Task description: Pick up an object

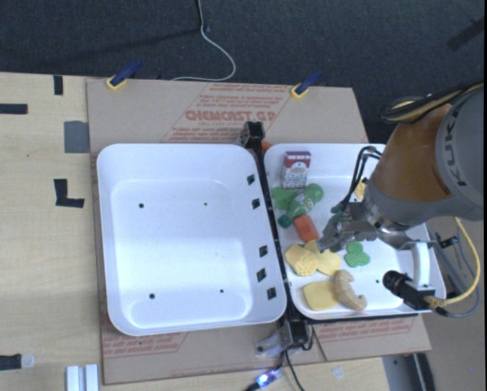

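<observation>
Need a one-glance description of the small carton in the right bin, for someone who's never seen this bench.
Start at the right bin, the one crowded with toy food. Go to its far edge, close to the divider between the two bins; the small carton stands there above a pile of green pieces. It is the only boxy item, red and white with a printed face, while its neighbours are rounded green, orange and yellow shapes.

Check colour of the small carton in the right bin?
Red and white carton, clearest in the camera view.

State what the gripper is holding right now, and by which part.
Cannot be told. The gripper sits low among the toy foods in the right bin, just above a yellow piece, but no item shows between its fingers.
</observation>
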{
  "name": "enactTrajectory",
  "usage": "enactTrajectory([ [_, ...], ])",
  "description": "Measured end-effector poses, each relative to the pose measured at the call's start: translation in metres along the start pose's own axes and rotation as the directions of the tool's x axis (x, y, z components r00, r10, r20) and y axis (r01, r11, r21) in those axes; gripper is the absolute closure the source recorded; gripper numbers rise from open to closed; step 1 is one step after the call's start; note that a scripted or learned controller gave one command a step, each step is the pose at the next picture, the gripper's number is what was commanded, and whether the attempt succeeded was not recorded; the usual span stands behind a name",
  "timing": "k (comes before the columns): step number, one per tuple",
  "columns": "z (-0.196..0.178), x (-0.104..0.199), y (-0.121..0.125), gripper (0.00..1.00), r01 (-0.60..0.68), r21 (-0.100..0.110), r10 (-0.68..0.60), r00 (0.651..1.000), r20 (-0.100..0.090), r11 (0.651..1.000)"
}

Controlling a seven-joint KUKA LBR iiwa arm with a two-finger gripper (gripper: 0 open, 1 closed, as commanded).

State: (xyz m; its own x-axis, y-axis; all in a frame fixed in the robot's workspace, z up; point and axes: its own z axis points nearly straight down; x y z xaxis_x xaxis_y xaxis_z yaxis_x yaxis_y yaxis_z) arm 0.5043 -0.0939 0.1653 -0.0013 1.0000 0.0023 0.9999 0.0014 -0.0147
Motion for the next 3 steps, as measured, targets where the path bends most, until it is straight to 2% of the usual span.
enactTrajectory([
  [1,0.011,0.000,0.071,1.00,0.003,-0.012,-0.002,1.000,0.003,1.000],
  [2,-0.063,0.122,0.091,1.00,0.013,-0.016,-0.013,1.000,0.000,1.000],
  [3,-0.013,0.171,0.108,1.00,0.005,-0.004,-0.005,1.000,0.003,1.000],
])
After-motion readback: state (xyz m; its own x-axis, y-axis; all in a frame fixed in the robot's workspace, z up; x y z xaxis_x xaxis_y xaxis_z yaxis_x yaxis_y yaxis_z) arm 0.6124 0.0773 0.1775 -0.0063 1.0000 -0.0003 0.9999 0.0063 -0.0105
